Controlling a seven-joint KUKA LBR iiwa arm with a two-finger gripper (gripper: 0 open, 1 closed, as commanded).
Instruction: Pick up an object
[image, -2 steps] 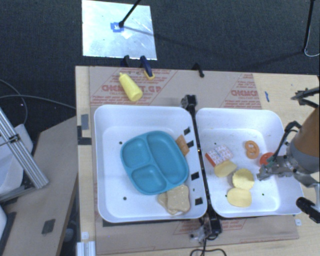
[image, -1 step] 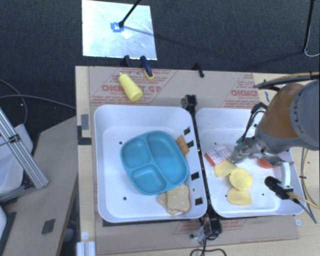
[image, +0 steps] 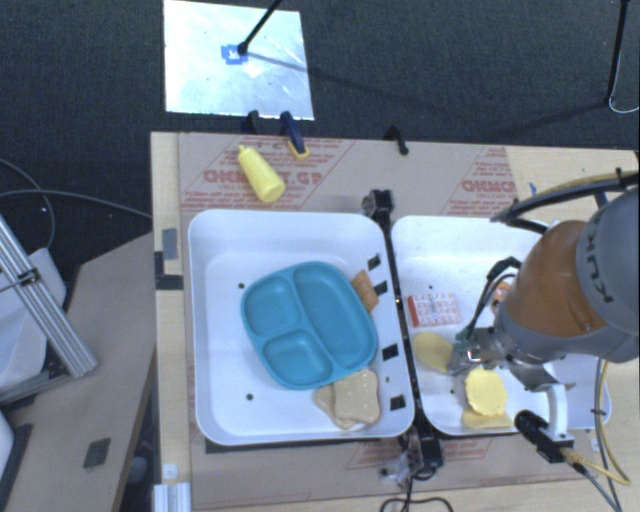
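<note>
Your claw (image: 468, 358) sits low in the right-hand shallow white plastic bin (image: 440, 245), at the end of the grey arm with its orange band (image: 545, 285), and most of it is buried under the wrist, so you cannot tell whether it is released or clenched.

The nearest candidates lie on either side of it. A pale yellow rounded food piece (image: 432, 350) rests on the bin floor just beside the claw toward the centre divider, looking close enough to touch. A brighter yellow rounded piece (image: 487, 391) lies just beside the claw on the near side, toward the front wall, with a flatter pale yellow slab (image: 488, 418) under or against it; where one ends and the other begins is hard to make out. Neither has a clear long axis.

A small white card with red printing (image: 434, 307) lies flat a little beyond the claw.

Further out, the left-hand white bin (image: 215, 300) holds a blue compartment tray (image: 308, 322), with a tan bread-like slice (image: 349, 399) at its near edge and a small brown piece (image: 364, 291) at its right edge. A yellow squeeze bottle (image: 260, 174) lies on the counter (image: 420, 175) behind the bins, well apart from the claw.
</note>
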